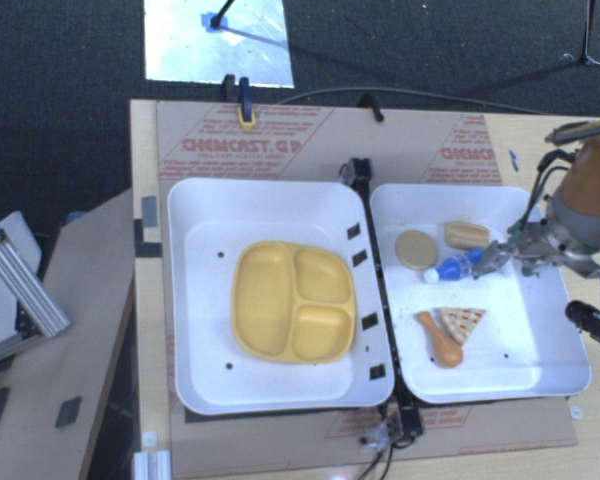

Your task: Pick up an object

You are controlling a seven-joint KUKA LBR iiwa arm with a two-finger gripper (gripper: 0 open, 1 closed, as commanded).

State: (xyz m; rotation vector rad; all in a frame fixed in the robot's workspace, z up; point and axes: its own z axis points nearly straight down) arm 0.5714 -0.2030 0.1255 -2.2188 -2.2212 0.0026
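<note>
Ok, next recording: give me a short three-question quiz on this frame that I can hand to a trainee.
1. True or false: the yellow divided plate lies in the left bin.
2. Which item lies closest to the gripper? A) the round tan disc B) the blue and white bottle C) the waffle wedge
3. Fill in: the tan bread roll rests in the ____ bin.

Key: 1 true. 2 B; the bottle's blue end lies right at the gripper tip, though a firm grasp cannot be confirmed. 3 right; the roll sits near the far wall of the right bin.
</note>
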